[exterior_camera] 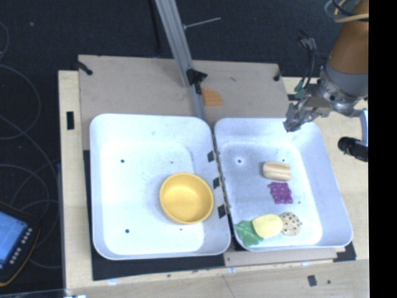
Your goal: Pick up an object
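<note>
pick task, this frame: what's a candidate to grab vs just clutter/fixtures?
Candidates for the pick:
- yellow bowl, left bin
- bread roll, right bin
- purple grape bunch
- yellow lemon-like piece
- green leaf-like piece
- round speckled cookie
- claw, over the right bin's far corner

Just there:
- metal post
- orange tag on the bench
- handheld screen

yellow bowl (186,198), purple grapes (281,193), white bins (124,135)
</note>
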Controlling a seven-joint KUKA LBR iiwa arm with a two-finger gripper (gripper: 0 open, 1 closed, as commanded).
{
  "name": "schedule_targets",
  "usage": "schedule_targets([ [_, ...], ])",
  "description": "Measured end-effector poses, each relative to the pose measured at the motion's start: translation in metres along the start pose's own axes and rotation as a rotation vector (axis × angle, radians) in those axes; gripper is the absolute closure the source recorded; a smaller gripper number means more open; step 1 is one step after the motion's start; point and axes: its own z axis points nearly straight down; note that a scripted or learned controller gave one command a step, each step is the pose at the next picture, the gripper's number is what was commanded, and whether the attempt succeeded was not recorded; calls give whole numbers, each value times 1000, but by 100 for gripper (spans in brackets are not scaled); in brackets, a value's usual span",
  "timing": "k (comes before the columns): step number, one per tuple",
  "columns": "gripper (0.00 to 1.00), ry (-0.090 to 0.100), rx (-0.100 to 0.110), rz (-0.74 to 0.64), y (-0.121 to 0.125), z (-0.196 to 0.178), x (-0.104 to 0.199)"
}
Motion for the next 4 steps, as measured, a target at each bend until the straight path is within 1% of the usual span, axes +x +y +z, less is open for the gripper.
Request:
schedule_targets([
  [1,100,0,2,1,-11,12,53],
  [2,100,0,2,1,-36,22,99],
  [3,100,0,2,1,-44,30,145],
  [4,100,0,3,1,-66,39,189],
])
